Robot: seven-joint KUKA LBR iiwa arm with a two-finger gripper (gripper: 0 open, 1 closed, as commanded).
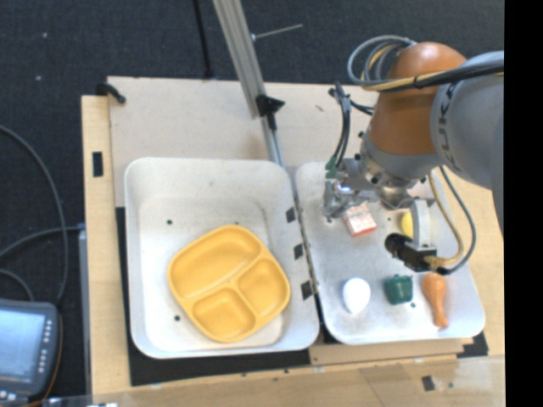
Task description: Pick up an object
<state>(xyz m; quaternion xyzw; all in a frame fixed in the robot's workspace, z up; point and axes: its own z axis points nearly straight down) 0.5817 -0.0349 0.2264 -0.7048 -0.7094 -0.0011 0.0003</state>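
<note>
Four small things lie in the right bin, and the gripper, whose grip I cannot tell, hangs at ten o'clock of the little red-and-white box, so it may bump it away.

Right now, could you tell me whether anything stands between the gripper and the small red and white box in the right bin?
Nothing visible does. The gripper hangs directly beside the red and white box, at its upper left; the white egg and green block lie nearer the front.
</note>
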